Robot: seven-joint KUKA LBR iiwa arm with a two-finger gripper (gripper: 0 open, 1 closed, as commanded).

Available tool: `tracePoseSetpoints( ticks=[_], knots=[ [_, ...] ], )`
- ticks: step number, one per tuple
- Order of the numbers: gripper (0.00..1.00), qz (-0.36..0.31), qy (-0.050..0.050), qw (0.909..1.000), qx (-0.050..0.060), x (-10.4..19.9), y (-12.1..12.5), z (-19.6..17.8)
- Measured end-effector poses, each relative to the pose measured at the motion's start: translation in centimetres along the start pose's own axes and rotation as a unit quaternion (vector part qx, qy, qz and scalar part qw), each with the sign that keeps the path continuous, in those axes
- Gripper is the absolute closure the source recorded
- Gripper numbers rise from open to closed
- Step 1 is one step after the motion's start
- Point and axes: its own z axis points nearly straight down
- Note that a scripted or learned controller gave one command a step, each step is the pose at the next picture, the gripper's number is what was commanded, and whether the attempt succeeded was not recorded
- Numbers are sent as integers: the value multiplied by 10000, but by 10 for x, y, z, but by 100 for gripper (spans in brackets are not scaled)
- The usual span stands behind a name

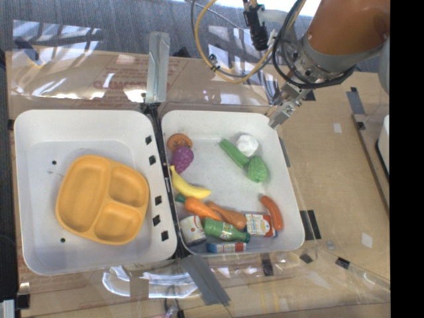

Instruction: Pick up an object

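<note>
Camera view:
Arm: the grey arm with its orange band fills the upper right of the frame, with yellow and black cables looping to its left.
Gripper (283, 113): it hangs at the upper right corner of the right bin, just over the rim; whether it is released or clenched cannot be told, and nothing shows between its tips.
Right bin (291, 197): white, in the centre right of the frame, holding all the toy food.
Donut (179, 141): brown, in the bin's upper left corner.
Purple grapes (183, 158): just below the donut, touching it or nearly so.
Banana (188, 187): yellow, along the bin's left side, below the grapes.
Carrot (202, 209): orange, just under the banana, beside a second orange piece to its right.
Green bottle (225, 230): lying on its side near the bin's lower edge, among small cartons (258, 224).
Sausage (272, 212): red-orange, at the bin's lower right.
Green vegetable (257, 169): right of centre, next to a long green piece (232, 153) and a white ball (248, 144).
Left bin (40, 124): white, in the left half of the frame.
Yellow tray (102, 199): three compartments, lying in the left bin, well apart from the gripper.
</note>
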Motion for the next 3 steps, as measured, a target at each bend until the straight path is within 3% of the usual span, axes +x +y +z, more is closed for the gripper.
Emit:
tracePoseSetpoints(
  ticks=[1,2,3],
  knots=[
    [100,90,-15,10000,-13,-90,54,46],
    [100,-435,-6,9991,-14,-110,106,167],
    [100,767,-7,9971,-12,-155,30,187]
  ],
)
